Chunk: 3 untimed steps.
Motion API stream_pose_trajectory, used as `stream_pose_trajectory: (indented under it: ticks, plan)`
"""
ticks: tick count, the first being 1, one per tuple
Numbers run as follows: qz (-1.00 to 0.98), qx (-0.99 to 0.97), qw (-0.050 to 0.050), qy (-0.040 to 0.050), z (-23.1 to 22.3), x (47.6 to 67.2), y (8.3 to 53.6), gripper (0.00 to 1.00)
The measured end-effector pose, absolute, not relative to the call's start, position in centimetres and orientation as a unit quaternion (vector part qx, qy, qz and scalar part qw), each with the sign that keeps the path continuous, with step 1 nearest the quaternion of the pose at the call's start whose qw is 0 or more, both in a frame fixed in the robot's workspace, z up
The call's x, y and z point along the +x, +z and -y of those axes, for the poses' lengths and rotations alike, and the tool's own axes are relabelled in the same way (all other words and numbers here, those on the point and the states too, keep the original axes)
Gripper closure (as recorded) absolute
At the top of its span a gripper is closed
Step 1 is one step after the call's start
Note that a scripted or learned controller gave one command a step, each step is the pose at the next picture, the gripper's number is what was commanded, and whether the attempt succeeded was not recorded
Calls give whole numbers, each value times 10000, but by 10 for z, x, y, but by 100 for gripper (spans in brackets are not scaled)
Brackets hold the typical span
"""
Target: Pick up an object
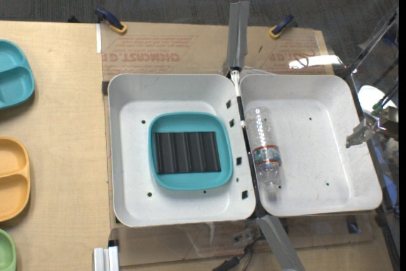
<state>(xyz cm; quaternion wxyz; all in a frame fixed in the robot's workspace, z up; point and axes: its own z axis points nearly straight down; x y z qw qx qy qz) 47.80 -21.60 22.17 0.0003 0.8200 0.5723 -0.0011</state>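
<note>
Grey tape (282, 252) runs diagonally at the bottom edge of the view, just below the seam where the two white bins meet. Above it the right bin (317, 190) carries a clear plastic bottle (263, 146) lying flat on its side, close against the bin's left wall. Its long axis runs nearly straight up and down the view, tipped only slightly, with one end toward the far rim and the other toward the near rim; which end bears the cap cannot be told. A label band with a red stripe wraps it below its middle. The left bin (127, 155) holds a teal tray (189, 182) resting flat near its centre, its dark inner panel ribbed with ridges that also run up and down the view. At the right edge, beside the outer rim of the right bin, a thin metallic pincer (363, 134) appears well apart from the bottle; it grips nothing, and whether it is spread or closed cannot be told. Both bins sit on brown cardboard (165, 51) fixed by two blue-and-orange clamps (111, 20) at the far edge. On the pale desk (63, 105) to the left lie a teal plate (14, 81), an orange plate (11, 178) and a green plate (5, 254), each cut by the frame.
</note>
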Motion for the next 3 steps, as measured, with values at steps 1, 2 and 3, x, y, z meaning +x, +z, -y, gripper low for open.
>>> stream_pose_trajectory:
  ticks: [1, 2, 3]
  plan:
    - [-5174, 8557, -2, -14, 211, 478, 227, 0]
    - [-4524, 8918, 2, -15, 208, 478, 242, 0]
    - [-3851, 9229, -6, -19, 215, 477, 243, 0]
